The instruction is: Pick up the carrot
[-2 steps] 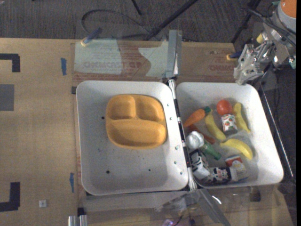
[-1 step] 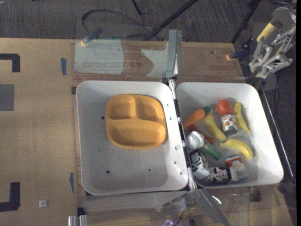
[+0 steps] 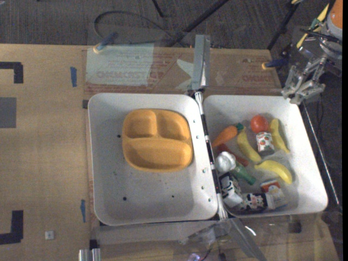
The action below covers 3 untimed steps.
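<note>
- Over the top-right corner of the right bin [image 3: 318, 162], the gripper [image 3: 302, 88] hangs just outside the rim, its fingers spread and nothing between them.
- The carrot [image 3: 227, 135] lies in the right bin's upper-left part, close to the wall shared with the left bin [image 3: 103, 162]. It runs on a slant, green tip up and to the right, orange point down and to the left.
- Neighbours crowd it: a banana [image 3: 248, 147] sits just beside its green end, and a tomato [image 3: 259, 123] is near, further right. A white bottle [image 3: 225, 161] lies just below its point.
- The left bin holds an orange tray [image 3: 157, 140], which plays no part in this task.
- Step in hand, as I judge it: the approach. The gripper is well apart from the carrot, and no grasp has begun.
- The next move calls for travel left and down across the bin, until the gripper stands above the carrot's middle.
- The fingers should then turn to straddle the carrot across its width, not along it.
- Descent needs care: the bin wall and the banana leave little room either side.
</note>
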Available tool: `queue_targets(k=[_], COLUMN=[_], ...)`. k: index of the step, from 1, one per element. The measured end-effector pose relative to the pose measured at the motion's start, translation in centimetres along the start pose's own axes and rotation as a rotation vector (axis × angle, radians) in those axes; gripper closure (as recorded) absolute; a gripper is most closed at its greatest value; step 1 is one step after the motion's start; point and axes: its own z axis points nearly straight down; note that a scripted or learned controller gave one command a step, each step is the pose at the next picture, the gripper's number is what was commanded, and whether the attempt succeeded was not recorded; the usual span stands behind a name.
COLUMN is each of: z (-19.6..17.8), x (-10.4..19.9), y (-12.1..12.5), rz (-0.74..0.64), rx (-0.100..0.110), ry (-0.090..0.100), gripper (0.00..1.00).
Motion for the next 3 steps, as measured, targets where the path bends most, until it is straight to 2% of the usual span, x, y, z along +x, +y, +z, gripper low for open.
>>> queue_targets(k=[1,2,3], z=[0.0,-3.7,-10.5], x=[3.3,4.0,3.3], y=[-1.2,-3.6,-4.3], rz=[0.425,0.814,1.007], rx=[0.003,0.009,0.009], ry=[0.000,-0.006,-0.006], gripper=[1.00,1.00,1.00])
